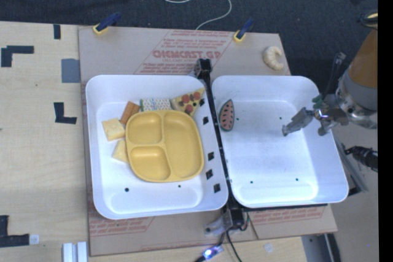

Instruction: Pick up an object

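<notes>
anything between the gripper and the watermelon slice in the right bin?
No. In the camera view, bare white bin floor separates the gripper from the watermelon slice.

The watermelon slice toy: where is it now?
The watermelon slice lies in the right bin, against its left wall near the divider, well left of the end effector.

We see the bench (37,150) bearing a cardboard sheet (184,55), two white bins (98,193) side by side.
</notes>
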You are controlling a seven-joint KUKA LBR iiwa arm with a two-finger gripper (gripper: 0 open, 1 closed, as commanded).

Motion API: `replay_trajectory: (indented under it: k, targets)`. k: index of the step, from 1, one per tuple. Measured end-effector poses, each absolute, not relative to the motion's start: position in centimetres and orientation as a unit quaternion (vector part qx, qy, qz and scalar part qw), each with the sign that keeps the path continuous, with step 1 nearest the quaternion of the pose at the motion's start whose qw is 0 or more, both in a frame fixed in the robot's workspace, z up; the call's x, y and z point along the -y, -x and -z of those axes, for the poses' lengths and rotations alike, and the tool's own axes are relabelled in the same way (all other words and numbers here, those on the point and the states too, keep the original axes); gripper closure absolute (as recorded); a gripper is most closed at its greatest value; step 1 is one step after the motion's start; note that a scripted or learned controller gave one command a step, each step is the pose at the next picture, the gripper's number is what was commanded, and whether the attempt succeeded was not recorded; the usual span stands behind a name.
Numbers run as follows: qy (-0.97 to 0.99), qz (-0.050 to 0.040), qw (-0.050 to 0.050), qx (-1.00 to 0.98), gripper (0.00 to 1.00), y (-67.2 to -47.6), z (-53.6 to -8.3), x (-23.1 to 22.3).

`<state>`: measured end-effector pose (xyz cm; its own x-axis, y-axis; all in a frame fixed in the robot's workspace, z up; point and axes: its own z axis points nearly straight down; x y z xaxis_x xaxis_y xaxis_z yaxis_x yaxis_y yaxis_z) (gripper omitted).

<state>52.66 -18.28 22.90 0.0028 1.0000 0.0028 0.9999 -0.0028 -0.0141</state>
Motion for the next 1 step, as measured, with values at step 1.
replay_trajectory:
  k: [1]
  targets:
    - [0.707,-0.0007,0.001,0.707,0.0,-52.93,-23.56,18.26]
